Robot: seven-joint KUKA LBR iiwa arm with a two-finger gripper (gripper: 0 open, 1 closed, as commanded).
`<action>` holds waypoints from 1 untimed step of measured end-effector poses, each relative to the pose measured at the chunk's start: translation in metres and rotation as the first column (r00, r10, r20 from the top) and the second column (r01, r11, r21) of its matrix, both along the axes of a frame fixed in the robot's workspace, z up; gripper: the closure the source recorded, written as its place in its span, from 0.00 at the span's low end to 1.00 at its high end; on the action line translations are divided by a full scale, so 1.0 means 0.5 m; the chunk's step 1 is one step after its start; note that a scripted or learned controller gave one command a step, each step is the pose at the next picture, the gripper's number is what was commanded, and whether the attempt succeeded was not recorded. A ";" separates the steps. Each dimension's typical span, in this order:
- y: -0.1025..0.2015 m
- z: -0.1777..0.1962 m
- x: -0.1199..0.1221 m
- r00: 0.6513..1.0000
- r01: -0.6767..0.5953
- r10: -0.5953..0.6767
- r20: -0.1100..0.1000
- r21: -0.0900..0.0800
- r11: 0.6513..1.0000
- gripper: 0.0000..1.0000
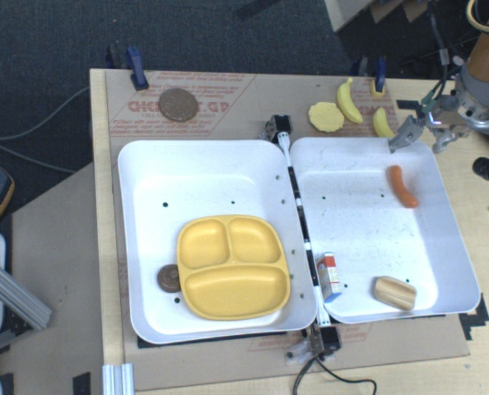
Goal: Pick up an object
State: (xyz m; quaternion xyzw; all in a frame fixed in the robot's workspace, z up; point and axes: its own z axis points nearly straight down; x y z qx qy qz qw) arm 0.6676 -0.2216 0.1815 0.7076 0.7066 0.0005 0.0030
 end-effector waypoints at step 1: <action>0.009 -0.070 -0.021 1.000 -0.001 0.001 -0.009 0.004 1.000 0.00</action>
